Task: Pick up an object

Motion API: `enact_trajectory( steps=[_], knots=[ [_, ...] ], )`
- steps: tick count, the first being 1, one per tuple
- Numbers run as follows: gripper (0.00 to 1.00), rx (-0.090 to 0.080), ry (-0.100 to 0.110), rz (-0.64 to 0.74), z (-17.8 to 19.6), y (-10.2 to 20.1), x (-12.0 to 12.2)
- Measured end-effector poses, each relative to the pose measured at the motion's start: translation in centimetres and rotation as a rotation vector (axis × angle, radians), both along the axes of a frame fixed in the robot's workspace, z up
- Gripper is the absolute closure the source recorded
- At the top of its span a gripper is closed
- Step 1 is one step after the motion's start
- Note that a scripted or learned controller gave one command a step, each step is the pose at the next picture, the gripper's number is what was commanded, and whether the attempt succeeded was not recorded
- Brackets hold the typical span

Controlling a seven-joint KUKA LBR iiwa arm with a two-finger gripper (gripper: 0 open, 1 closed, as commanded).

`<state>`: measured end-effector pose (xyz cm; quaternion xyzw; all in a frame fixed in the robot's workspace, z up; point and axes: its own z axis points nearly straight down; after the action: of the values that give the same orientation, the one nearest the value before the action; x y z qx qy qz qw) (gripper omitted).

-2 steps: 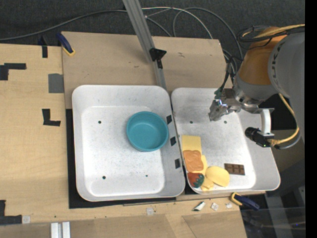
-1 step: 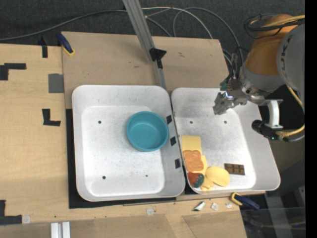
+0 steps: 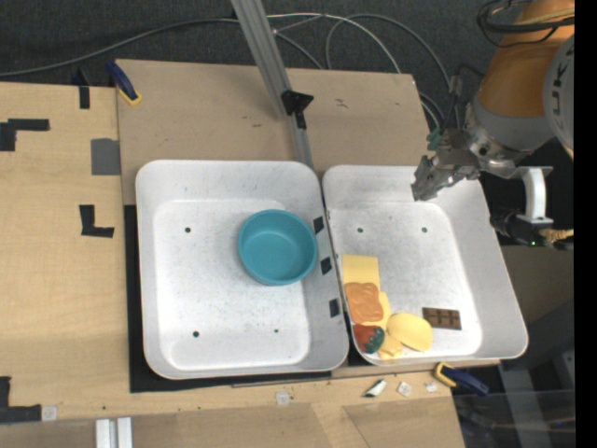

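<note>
The hand (image 3: 427, 187) is seen above the far right corner of the right bin (image 3: 466, 203), over bare white floor. Whether it is open or closed cannot be told from this view; nothing is seen gripped in it.

The things that could be picked up lie well apart from the hand, toward the near edge of the same bin. A yellow block (image 3: 361, 269) rests against the bin's left wall, with an orange piece (image 3: 365, 301) touching it just below. A round yellow piece (image 3: 409, 332) and a small brown chocolate bar (image 3: 442, 319) lie nearer the front. A blue bowl (image 3: 276, 246) sits in the left bin (image 3: 168, 250), farther off.

The grey arm (image 3: 522, 91) comes in from the right and slopes down to the hand. A move toward the near left of the right bin is judged to be needed.
</note>
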<state>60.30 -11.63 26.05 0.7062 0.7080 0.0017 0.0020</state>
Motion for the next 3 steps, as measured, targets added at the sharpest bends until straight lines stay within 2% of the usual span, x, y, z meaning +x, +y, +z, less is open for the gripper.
enact_trajectory(
  steps=[2,3],
  knots=[
    [1.00,0.002,0.008,0.004,-1.5,11.5,-2.5],
    [1.00,0.002,0.007,0.005,-1.1,16.6,-2.4]
  ],
)
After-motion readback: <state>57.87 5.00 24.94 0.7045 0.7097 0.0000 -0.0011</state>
